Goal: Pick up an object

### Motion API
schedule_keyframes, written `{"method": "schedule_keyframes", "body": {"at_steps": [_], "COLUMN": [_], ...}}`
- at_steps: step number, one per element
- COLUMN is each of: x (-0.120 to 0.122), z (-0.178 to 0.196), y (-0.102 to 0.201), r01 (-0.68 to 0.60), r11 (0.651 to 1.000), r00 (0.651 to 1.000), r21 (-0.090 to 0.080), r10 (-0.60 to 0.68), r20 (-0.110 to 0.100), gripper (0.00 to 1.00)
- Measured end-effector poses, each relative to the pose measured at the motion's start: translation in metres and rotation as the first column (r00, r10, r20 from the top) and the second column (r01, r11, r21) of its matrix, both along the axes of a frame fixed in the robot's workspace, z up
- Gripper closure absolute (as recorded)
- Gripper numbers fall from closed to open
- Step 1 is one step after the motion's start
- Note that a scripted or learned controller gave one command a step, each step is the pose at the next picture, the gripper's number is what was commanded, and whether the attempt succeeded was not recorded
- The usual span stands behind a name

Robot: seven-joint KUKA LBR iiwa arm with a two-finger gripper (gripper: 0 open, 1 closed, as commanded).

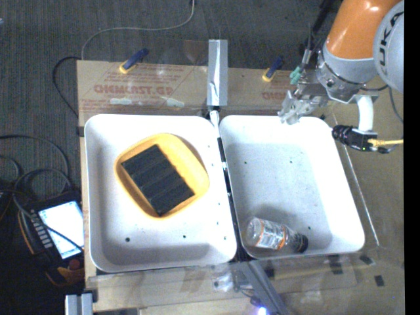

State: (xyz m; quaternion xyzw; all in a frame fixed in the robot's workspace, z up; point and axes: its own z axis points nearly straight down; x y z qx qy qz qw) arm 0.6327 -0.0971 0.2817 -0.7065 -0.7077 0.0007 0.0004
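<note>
Camera view, clear plastic bottle point(274, 235), dark cap, lying in right bin point(289, 169)

Grey arm point(387, 38), orange band

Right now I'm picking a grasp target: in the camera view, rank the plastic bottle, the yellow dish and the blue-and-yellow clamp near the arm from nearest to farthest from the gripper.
From the gripper, at the right bin's far edge:
1. Clamp, just beyond it on the cardboard.
2. Plastic bottle, near edge of the right bin.
3. Yellow dish, in the left bin.
</note>
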Motion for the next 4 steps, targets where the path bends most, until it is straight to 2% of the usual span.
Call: {"method": "schedule_keyframes", "body": {"at_steps": [1, 2, 3, 4], "x": [-0.04, -0.062, -0.134, -0.145], "z": [-0.106, -0.091, -0.149, -0.189], "y": [-0.029, 0.004, -0.017, -0.024], "r01": [-0.059, -0.136, -0.05, 0.026], "r11": [0.998, 0.991, 0.999, 1.0], "r00": [0.998, 0.991, 0.999, 1.0], "r21": [0.001, 0.001, 0.002, 0.002], "r10": [0.059, 0.136, 0.05, -0.026], "r20": [-0.001, 0.0, -0.002, 0.012], "gripper": [0.0, 0.0, 0.0, 0.0]}}
